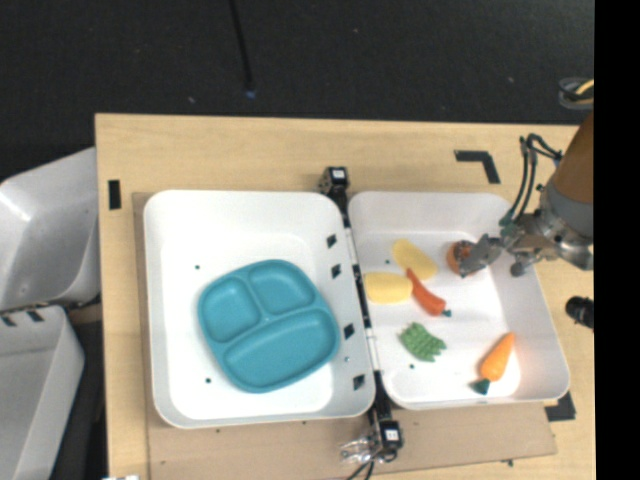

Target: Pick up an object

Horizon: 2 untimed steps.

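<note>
Two white bins sit on the counter (250,148); the jaws (478,255), state unclear, hover at a brown object (458,257) near the right bin's (530,383) far edge

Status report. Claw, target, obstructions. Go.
Claw low in right bin, at a small brown item; grip unconfirmed. Yellow pieces and red pepper close beside.

arm (570,183) cut off at right frame edge. gripper (478,255) overlaps a small brown object (459,257); grip unclear. grey bin (40,230) cropped at left edge.
</note>
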Available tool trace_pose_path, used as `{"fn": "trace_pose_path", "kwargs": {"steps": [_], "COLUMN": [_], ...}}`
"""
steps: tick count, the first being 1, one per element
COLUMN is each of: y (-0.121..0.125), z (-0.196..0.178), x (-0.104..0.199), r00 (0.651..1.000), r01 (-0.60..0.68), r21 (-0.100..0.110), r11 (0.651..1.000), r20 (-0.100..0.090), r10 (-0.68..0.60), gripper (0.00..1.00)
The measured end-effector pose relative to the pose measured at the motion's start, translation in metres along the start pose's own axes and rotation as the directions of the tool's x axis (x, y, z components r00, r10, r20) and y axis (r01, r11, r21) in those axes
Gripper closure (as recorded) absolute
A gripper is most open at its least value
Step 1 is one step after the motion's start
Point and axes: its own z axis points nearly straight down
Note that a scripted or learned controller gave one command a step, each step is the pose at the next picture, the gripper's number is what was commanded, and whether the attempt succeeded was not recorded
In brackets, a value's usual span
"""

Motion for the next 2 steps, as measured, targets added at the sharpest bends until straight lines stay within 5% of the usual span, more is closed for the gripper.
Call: {"fn": "trace_pose_path", "kwargs": {"steps": [1, 2], "y": [0.010, 0.011], "z": [0.053, 0.038], "x": [0.002, 0.000], "r00": [1.000, 1.000], "r01": [0.001, 0.000], "r21": [0.001, -0.007], "r11": [1.000, 1.000], "r20": [0.000, 0.001], "r10": [-0.001, 0.000], "gripper": [0.00, 1.00]}}
